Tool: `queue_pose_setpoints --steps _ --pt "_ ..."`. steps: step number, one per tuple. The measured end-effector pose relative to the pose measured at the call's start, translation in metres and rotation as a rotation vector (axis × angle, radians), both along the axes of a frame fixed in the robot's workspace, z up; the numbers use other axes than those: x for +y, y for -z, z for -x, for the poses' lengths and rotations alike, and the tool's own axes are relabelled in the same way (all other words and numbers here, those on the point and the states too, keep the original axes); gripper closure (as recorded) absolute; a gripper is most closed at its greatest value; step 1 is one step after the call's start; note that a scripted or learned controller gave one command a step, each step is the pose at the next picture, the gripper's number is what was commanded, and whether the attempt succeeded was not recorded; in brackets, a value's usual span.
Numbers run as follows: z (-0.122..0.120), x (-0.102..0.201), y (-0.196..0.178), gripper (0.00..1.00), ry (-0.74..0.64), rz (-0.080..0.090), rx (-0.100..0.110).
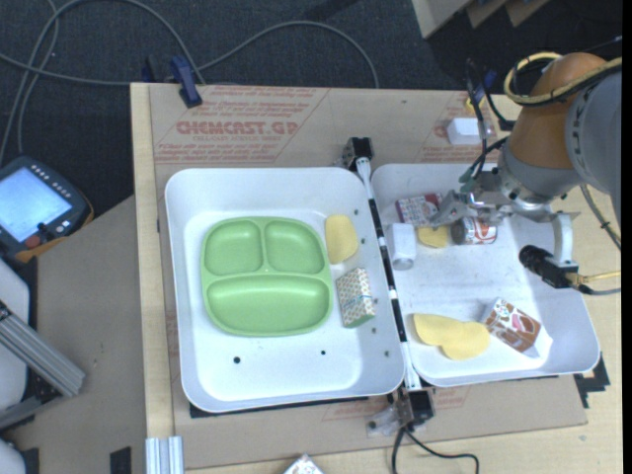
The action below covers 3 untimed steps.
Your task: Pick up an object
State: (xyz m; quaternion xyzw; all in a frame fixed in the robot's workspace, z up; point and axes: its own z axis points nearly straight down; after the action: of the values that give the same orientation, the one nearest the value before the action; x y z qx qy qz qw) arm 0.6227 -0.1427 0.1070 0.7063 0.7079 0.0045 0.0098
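My gripper (462, 215) hangs low over the back of the right bin (573, 294), reaching in from the right. Right beside it are a small red and white can (482, 231) and a small yellow piece (433, 236); whether it touches either I cannot tell. A red and white packet (417, 208) lies just left of it, and a white cylinder (403, 246) rests by the bin's left wall. Near the front of this bin lie a flat yellow piece (450, 335) and a brown and red packet (513, 325).
The left bin (197, 363) holds a green divided plate (267, 276), a yellow piece (341, 237) and a patterned block (355, 296). A black clamp (358, 152) sits at the back between the bins. The arm's black side attachment (543, 265) overhangs the right bin.
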Motion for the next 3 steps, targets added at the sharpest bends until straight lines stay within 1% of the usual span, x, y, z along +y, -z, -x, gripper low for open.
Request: queue_pose_setpoints --steps 1,2,3 --pt "-0.003 -0.001 -0.014 1.0 0.0 0.004 -0.01" --pt "-0.002 -0.001 -0.013 0.0 0.0 0.004 -0.008" --pt "-0.024 -0.021 -0.035 0.0 0.002 -0.006 0.017"
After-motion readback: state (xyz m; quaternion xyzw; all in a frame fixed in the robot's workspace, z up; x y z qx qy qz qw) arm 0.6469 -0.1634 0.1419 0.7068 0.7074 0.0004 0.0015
